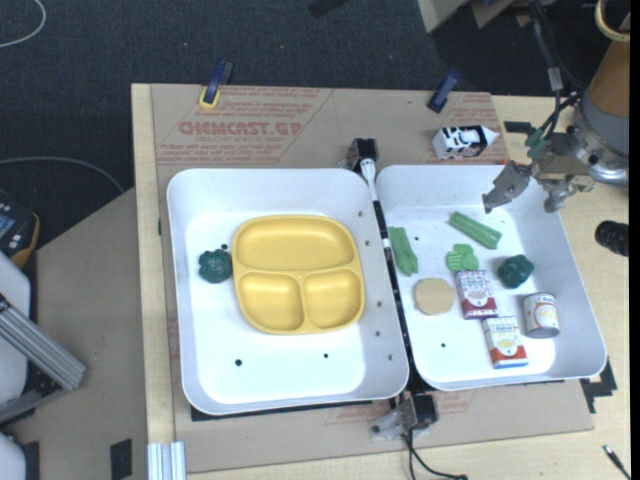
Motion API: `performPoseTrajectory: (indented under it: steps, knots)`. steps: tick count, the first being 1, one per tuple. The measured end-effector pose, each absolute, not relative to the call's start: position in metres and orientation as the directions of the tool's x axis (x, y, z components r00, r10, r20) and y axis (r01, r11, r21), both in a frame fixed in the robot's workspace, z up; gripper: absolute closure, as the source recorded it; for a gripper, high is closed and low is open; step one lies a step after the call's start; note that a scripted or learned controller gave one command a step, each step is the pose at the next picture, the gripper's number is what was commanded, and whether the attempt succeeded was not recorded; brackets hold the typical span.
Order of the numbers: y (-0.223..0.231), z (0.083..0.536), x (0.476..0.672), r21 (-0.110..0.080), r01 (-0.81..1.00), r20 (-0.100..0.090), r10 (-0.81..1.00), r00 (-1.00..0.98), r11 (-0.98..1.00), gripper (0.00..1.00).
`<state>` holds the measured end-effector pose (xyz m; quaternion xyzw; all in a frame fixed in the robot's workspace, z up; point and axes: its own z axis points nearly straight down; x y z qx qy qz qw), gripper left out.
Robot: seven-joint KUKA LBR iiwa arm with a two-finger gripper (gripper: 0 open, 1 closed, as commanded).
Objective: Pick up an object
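Hovering over the right bin (585,313), my gripper (528,190) hangs spread wide and empty above the green pod (474,230) at the bin's far side; it looks light, stiff, slick plastic, best pinched across its middle.

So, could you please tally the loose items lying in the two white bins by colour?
Green: 5, one in the left bin, four in the right bin
Tan: 1, a round disc
Red and white packets: 2
Small can: 1
Yellow divided tray: 1
Total: 10
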<state>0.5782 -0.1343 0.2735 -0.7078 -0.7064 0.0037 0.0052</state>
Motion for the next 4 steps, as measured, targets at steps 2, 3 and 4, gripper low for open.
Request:
performPoseTrajectory:
  steps: [2, 3, 4]
  knots:
    - [-0.129, 0.235, 0.575, -0.007, 1.000, 0.002, 1.000, 0.000, 0.000, 0.00]
    - [-0.134, 0.175, 0.579, -0.008, 1.000, 0.002, 1.000, 0.001, -0.001, 0.00]
    - [-0.130, 0.131, 0.581, -0.007, 1.000, 0.002, 1.000, 0.000, 0.000, 0.00]
